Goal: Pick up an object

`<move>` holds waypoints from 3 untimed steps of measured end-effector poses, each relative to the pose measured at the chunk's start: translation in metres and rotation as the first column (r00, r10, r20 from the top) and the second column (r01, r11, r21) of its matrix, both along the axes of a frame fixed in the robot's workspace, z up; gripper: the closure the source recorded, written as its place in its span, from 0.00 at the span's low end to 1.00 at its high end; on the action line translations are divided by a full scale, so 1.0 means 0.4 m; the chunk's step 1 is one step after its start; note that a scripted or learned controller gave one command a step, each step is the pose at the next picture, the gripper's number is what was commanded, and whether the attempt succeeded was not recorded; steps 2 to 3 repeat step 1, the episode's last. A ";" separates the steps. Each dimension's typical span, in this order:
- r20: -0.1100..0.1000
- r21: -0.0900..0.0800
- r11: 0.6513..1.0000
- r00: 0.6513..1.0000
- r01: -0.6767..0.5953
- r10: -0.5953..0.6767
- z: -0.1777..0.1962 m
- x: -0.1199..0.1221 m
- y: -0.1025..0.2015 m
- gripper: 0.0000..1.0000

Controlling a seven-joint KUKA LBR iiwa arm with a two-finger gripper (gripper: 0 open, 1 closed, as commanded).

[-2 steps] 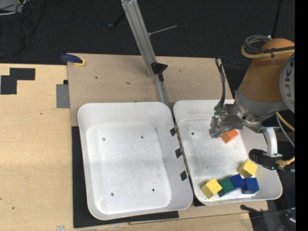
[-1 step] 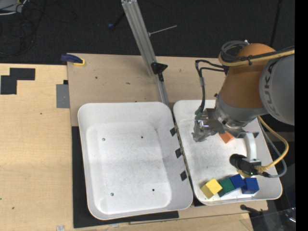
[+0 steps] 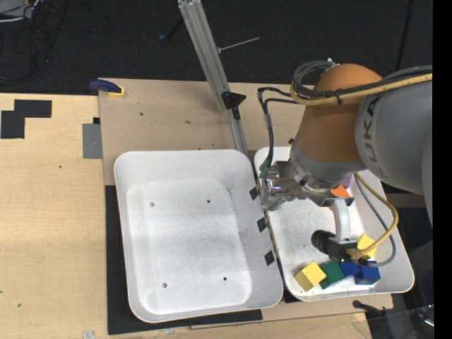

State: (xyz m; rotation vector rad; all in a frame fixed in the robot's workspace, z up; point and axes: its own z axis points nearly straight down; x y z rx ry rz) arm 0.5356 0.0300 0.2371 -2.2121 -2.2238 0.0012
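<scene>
**Tool at the far-left corner of the right bin; blocks at its near wall**

The tool (image 3: 271,188) sits low at the far-left corner of the right bin (image 3: 296,235), close to the wall beside the left bin (image 3: 183,239); whether it is apart or together cannot be told, and nothing is seen held in it; the candidate things, a yellow block (image 3: 308,276), a green block (image 3: 332,270) and a blue block (image 3: 365,273), lie packed in a row at the near wall, well apart from the tool; an orange object (image 3: 342,189) shows partly under the wrist. Probable faults: closure at the present position likely takes nothing, as no thing is seen there; a descent this close to the wall may strike the rim; a grasp on the packed row may push neighbours aside or wedge against the near wall.
</scene>
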 end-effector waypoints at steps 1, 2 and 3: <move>-0.002 -0.001 1.000 1.000 0.001 -0.001 -0.033 -0.024 0.130 1.00; -0.002 -0.001 1.000 1.000 0.001 -0.001 -0.033 -0.024 0.130 1.00; -0.002 -0.001 1.000 1.000 0.001 -0.001 -0.033 -0.024 0.130 1.00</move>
